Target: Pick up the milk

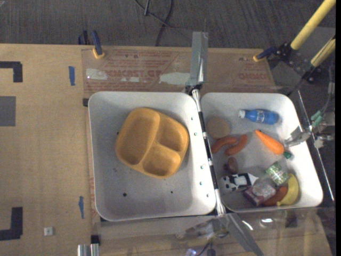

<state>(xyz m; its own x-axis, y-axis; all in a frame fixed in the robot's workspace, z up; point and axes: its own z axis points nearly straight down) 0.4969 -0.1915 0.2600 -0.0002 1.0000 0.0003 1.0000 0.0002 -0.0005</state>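
The milk (238, 182) is a small white carton with black cow patches. It lies on its side in the right bin (306, 193), near that bin's front left corner. A small dark brown piece (232, 165) sits just behind it. To its right a crumpled clear and purple packet (260, 192) touches or nearly touches it.
The right bin also holds a blue bottle (259, 116), a brown round item (218, 127), two sausages (230, 143), a carrot (269, 142), a green bottle (277, 172) and a banana (290, 192). A yellow divided plate (152, 142) lies in the left bin (106, 191).
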